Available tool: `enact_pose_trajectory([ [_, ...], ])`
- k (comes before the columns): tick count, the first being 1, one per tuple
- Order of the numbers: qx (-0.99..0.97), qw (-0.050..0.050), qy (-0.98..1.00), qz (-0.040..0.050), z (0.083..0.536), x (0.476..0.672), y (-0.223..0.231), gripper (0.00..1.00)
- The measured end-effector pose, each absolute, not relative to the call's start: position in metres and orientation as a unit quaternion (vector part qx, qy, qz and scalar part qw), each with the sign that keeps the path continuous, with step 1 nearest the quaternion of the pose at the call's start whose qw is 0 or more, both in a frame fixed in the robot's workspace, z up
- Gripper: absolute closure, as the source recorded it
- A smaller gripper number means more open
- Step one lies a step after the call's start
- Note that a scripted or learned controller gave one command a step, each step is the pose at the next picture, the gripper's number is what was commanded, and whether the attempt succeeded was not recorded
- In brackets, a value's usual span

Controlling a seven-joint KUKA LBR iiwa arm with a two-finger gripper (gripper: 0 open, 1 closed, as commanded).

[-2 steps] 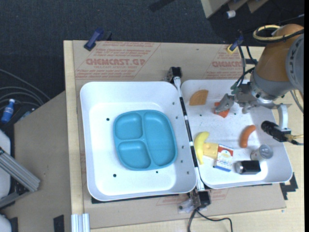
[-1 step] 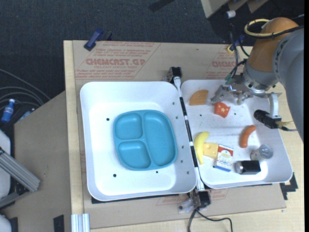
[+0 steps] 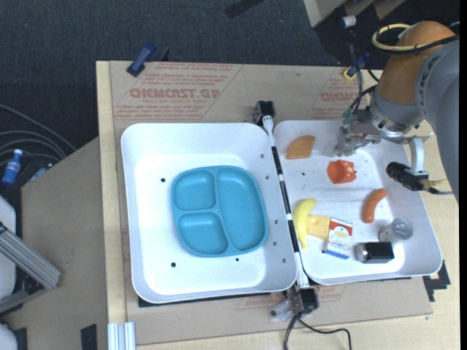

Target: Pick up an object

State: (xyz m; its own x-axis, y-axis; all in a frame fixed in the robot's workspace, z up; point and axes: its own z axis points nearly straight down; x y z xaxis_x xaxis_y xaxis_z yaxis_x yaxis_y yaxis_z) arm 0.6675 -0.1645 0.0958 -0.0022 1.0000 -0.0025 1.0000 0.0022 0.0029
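My gripper (image 3: pixel 349 143) hangs low over the back of the right bin (image 3: pixel 423 228), just above and behind a red toy piece (image 3: pixel 341 171). Its fingers are small and dark against the bin. To its left lies an orange-brown bread-like piece (image 3: pixel 300 147). Further forward in the same bin I see an orange sausage (image 3: pixel 373 205), a yellow banana (image 3: pixel 301 214) beside a yellow cheese wedge (image 3: pixel 318 227), a small red, white and blue box (image 3: pixel 338 239), a black block (image 3: pixel 374 251) and a grey round piece (image 3: pixel 400 229).
The left bin (image 3: pixel 142 195) holds a blue divided plate (image 3: pixel 219 210). A black clamp (image 3: pixel 265 111) sits at the back where the two bins meet. A black fitting (image 3: pixel 405 175) juts over the right bin's right rim. Cables run at the far left.
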Motion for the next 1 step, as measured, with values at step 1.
enact_pose_trajectory([
  [1, 0.706, 0.002, 0.708, -0.0001, 0.0955, 0.6674, -0.1643, 0.0],
])
